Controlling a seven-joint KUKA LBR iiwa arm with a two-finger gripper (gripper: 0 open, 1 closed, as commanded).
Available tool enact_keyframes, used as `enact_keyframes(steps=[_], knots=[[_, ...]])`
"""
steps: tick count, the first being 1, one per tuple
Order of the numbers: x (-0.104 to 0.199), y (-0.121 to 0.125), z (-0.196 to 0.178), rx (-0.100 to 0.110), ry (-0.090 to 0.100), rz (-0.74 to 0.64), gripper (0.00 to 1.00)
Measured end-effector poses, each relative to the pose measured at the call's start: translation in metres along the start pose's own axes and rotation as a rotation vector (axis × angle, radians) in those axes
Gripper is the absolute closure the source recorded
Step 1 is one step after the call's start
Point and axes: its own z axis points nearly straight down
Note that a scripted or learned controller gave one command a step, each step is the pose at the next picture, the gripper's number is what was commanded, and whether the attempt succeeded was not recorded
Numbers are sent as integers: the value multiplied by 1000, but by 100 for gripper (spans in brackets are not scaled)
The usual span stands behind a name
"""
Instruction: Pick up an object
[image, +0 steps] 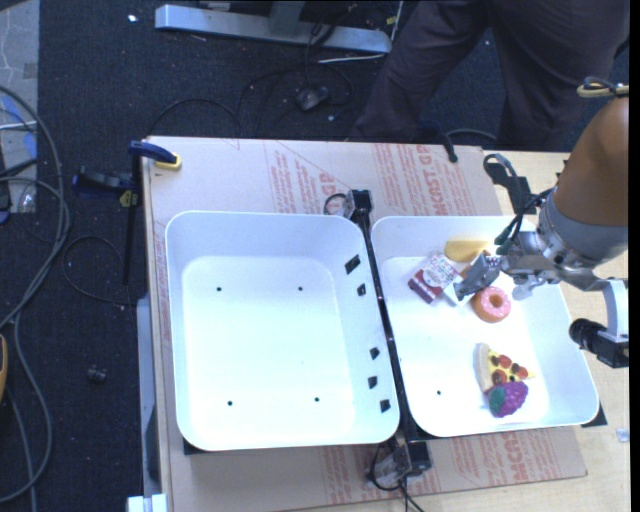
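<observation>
The right bin (560, 330) holds several small objects. A pink donut (492, 304) lies near its middle, with a red and white packet (431, 277) to its left. A yellow piece (466, 248) sits toward the back. A pizza slice (498, 366) and a purple grape bunch (508, 399) lie near the front. My gripper (478, 277) reaches in from the right and hangs low between the packet and the donut, just above the donut's upper left edge. Nothing is visibly held.
The left bin (270, 330) stands beside the right one, with a black divider strip (380, 320) between them. The arm's grey wrist and orange band (590, 200) cover the right bin's back right corner. Cables lie on the floor to the left.
</observation>
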Motion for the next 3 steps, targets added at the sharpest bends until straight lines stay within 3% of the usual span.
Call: enact_keyframes(steps=[1, 2, 3], knots=[[-44, -5, 39, 3, 0, 3, 0], [-93, -37, 152, 8, 1, 5, 0], [-78, 9, 147, -2, 0, -3, 0]])
